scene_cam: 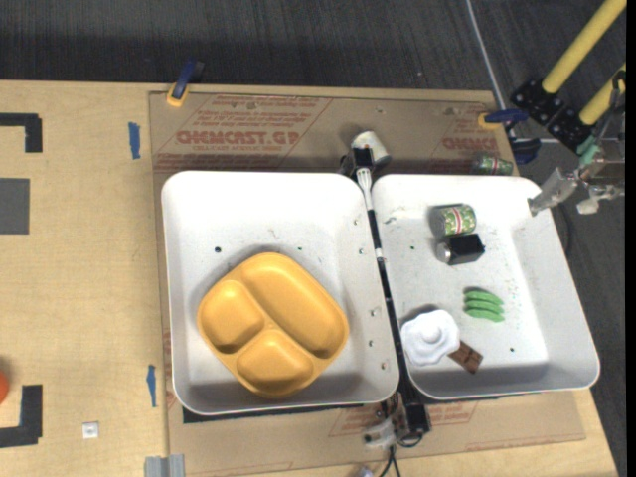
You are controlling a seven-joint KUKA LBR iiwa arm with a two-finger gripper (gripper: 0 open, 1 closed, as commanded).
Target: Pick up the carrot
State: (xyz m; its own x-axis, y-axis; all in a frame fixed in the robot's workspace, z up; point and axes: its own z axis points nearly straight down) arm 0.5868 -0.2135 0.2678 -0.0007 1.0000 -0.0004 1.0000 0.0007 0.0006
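Closest to the lens is a clip with wires (pixel 397 427) at the front of the seam between the two bins. Just behind it, in the front corner of the right bin (pixel 571 316), sit a white bottle-like lump (pixel 429 338) and a small brown piece (pixel 467 358) touching it. Further back lie a green ribbed thing (pixel 484 304), then a black block (pixel 463 247) against a tipped can (pixel 453 217). The left bin (pixel 179 266) bears a yellow divided plate (pixel 270 321). I can make out no carrot in either bin. The only orange is a spot (pixel 3 388) cut off at the view's left edge, out on the bench, and I cannot tell what it is. The gripper (pixel 561 192) hangs over the back right rim of the right bin, with nothing visibly in it; whether it is open or closed cannot be told. The step in hand looks like searching and approaching, so it seems wise to confirm the target before coming down. A blind descent would likely catch the can or the block. Open floor lies along the right bin's right side and back left corner. The seam rims and the plate's raised edge are the things to clear on any crossing to the left.
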